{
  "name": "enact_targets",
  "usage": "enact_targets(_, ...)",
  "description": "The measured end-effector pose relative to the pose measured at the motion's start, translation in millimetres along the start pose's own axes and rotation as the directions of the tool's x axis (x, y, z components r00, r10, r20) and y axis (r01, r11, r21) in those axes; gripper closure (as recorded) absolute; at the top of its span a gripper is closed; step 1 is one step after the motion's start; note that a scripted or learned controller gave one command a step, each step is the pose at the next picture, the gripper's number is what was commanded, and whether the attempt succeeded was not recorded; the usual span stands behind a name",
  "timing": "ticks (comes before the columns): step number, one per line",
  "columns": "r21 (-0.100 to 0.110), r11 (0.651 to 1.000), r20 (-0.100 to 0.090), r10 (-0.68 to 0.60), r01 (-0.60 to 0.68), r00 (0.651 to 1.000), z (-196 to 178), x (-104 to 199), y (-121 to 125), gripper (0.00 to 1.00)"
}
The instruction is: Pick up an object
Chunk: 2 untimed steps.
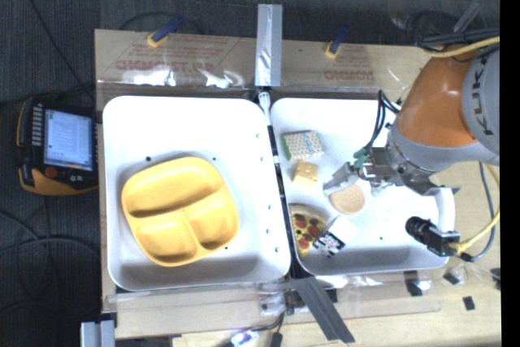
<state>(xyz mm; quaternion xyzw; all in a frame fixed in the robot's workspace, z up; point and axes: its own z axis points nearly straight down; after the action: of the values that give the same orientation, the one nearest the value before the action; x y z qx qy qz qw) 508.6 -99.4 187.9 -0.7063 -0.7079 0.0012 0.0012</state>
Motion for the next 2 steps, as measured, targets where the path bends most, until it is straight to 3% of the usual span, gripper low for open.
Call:
enact_targets(1,-0.021,0.999,0.004,0.026,-0.026,1.0,87.0,-22.9,27.4,0.0)
enact_targets(2,-0.018,0.977,0.001,0.214,-0.214,0.977,92.4,-17.7,64.9,0.0)
